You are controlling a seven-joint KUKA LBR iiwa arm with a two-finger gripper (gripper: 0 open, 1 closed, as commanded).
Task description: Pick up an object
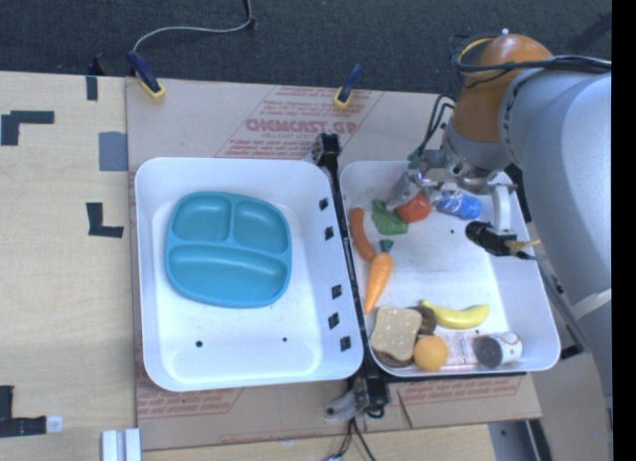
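Note:
My gripper (419,189) is low over the far part of the right bin (517,300), below the orange band of the arm. A small red fruit (414,210) lies directly under and against its tip, with a green leafy piece (387,221) to its left. A blue object (460,205) lies just right of the gripper. Nothing is visibly lifted. Farther forward in the same bin lie a carrot (377,280), a thin orange piece (361,234), a banana (455,315), a slice of bread (397,335), an orange (430,353) and a small can (497,350).
The left bin (159,350) holds a blue divided plate (229,248). A black divider with clips (336,250) runs between the bins. The grey arm (571,171) covers the right bin's right side. A dark part (490,239) sticks out near that wall.

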